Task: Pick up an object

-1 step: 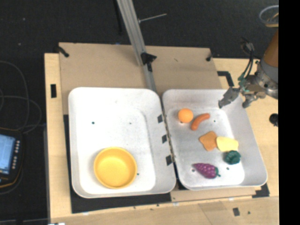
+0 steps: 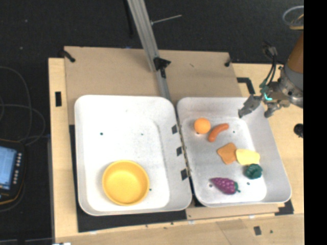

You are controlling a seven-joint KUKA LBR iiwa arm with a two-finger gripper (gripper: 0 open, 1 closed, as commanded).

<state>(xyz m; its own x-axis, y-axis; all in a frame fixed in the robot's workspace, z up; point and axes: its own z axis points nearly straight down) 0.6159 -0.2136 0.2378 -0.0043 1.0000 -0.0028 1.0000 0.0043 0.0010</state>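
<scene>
The right bin holds several small items: an orange ball, an orange sausage shape, a tan toast piece, a yellow block, a dark green piece and a purple grape bunch. My gripper hangs open above the bin's upper right corner, its two grey fingers spread apart with nothing between them. It is up and to the right of the sausage shape, well apart from every item.
The left bin carries a yellow bowl near its front. A slanted metal pole rises behind the bins. A dark device sits off the bench at the left edge.
</scene>
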